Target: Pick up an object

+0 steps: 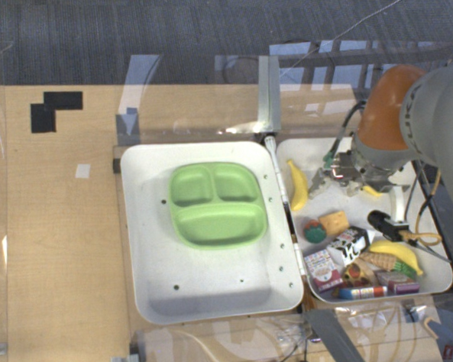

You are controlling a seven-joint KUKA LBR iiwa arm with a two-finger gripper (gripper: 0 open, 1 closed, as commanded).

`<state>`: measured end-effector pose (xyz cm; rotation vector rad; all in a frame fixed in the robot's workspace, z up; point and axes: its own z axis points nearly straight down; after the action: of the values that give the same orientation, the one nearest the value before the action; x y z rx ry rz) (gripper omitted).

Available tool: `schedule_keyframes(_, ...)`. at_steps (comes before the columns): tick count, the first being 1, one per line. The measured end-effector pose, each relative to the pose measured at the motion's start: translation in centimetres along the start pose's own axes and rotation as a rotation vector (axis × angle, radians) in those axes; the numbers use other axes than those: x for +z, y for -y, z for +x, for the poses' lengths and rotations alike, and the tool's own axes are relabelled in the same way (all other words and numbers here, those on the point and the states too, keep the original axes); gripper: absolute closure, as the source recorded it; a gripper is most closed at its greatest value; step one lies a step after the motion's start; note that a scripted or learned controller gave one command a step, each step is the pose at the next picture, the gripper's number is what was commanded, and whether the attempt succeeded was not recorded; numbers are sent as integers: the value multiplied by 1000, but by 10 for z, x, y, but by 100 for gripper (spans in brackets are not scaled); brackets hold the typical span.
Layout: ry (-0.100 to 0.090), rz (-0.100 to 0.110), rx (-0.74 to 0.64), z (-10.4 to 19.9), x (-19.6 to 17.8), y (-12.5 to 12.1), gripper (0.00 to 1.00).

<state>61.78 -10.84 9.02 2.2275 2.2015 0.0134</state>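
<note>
The right bin [440, 276] holds a jumble of small objects. A yellow banana [296, 185] lies along its left wall. Toward the front are a tan block [335, 222], a green ball [314, 232], a black-and-white carton [348, 244], a pink box [320, 264], a second banana [398, 255] and a red and blue marker [362, 291]. My gripper [338, 174] hangs low over the back half of this bin, just right of the first banana and behind the tan block. Nothing can be seen held in it.
The left bin [153, 296] carries a green divided plate [216, 202]. A metal post [269, 89] stands at the back between the bins. The grey arm with its orange band [387, 109] comes in from the right, and black cables [419, 203] trail over the right bin's edge.
</note>
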Motion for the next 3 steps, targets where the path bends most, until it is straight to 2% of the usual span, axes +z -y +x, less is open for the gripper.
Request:
schedule_keyframes(1,-1,2,-42,21,3,-54,0)
schedule_keyframes(2,-1,2,3,17,1,-17,0)
schedule_keyframes(3,0,0,-260,-10,0,-15,0)
